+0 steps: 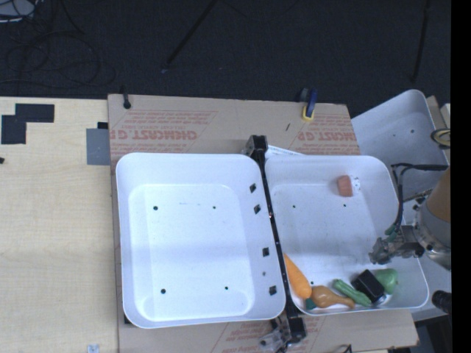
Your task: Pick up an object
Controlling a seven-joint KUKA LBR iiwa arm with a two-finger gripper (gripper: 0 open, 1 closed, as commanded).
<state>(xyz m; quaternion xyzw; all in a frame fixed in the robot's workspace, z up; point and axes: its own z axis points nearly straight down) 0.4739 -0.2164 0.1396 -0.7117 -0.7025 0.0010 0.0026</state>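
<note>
Dark floor with loose black cables fills the background beyond the pale wood-grain counter (51, 234). On the counter lies a flat brown cardboard sheet (221, 127), printed in red; the lettering reads reversed, something like "CHEMCREST", once above each bin, and more red print shows at the sheet's near edge, too small to read.

Landmark: the black clip strip (268, 226) that runs between the two shallow white plastic bins.
- Left white bin (132, 197): just left of the strip. Small dark dots on its floor.
- Right white bin (383, 175): just right of the strip. Holds all the loose items.
- Small pinkish-red block (344, 186): well right of the strip, toward the far wall of the right bin, alone.
- Orange carrot-shaped toy (296, 274): just beside the strip's near end, lying at a slant.
- Tan-orange rounded piece (327, 296): right of the carrot, at the near wall.
- Long green pod-shaped toy (352, 293): right of the tan piece, touching it or nearly so.
- Black rectangular block (369, 284): rests on the green pod's right end.
- Light green rounded object (388, 277): just right of the black block.

End effector (388, 250): low over the right bin near its right wall, just above the black block and the light green object. Whether it is wide or narrow, cannot tell. Nothing seen between its tips. Grey arm body (445, 230) enters from the right edge.

Blue-and-yellow clamp (309, 105) sits on the cardboard's far edge.
</note>
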